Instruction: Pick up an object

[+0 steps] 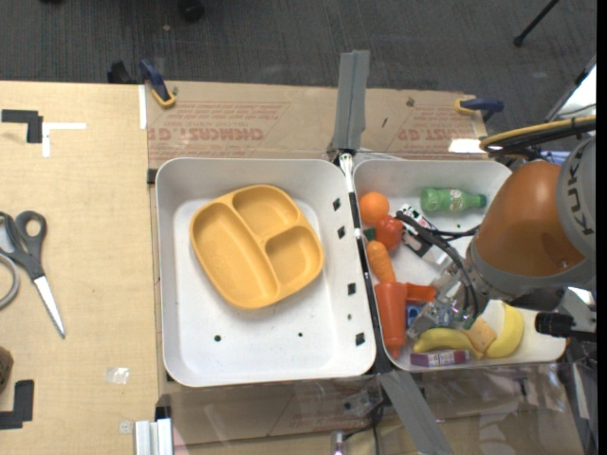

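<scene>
Arm is down inside the right bin (493, 167), gripper (453, 303) low over the clutter near the bin's front edge; from here I cannot tell how the end effector is set, the wrist and cabling cover it. Nothing is visibly lifted, so I judge the step in hand to be the reach or descent onto a candidate, not yet a pick. Nearest candidates: the yellow banana (446, 338) lying along the front wall, just under the gripper, with a purple item (439, 357) beside it against the same wall; a second banana (508, 334) toward the front right corner; a tan block (483, 336) between the two. An orange carrot (390, 315) runs along the left wall, with an orange ball (374, 206) toward the back left corner and a green bottle (452, 199) near the back wall, well apart from the gripper. Next move, as I read it, calls for settling on one item and rising straight up. Room is tight: the things at the front crowd one another and the wall, so a sideways shift risks nudging neighbours. Open floor lies mid-bin, behind the gripper. The left bin (247, 363) holds a yellow divided tray (256, 245), with bare floor around it.
</scene>
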You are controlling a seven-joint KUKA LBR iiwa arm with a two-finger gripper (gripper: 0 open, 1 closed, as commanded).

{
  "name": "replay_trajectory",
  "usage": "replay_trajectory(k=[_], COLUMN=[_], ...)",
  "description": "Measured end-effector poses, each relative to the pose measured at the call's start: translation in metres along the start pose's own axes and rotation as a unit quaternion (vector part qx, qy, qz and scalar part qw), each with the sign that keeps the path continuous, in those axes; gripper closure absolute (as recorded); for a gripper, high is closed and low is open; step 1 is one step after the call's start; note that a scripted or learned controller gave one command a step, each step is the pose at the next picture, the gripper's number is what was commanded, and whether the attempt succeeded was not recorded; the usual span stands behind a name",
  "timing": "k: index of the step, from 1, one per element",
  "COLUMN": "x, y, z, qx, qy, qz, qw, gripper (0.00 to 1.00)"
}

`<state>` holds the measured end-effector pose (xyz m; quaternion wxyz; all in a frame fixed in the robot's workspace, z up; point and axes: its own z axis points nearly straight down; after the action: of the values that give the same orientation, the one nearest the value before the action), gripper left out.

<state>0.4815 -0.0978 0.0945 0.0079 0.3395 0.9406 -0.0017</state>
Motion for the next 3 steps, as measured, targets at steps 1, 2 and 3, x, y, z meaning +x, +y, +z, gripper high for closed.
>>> replay_trajectory(k=[1,2,3], x=[-0.0585,-0.0592,-0.0592], y=[0.025,0.0259,0.0258], z=[0.0035,-0.0055,-0.0055], qx=[0.0,0.0,0.0], qy=[0.006,0.005,0.005], qz=[-0.107,-0.109,-0.109], qw=[0.9942,0.9941,0.9941], gripper=[0.0,1.0,0.0])
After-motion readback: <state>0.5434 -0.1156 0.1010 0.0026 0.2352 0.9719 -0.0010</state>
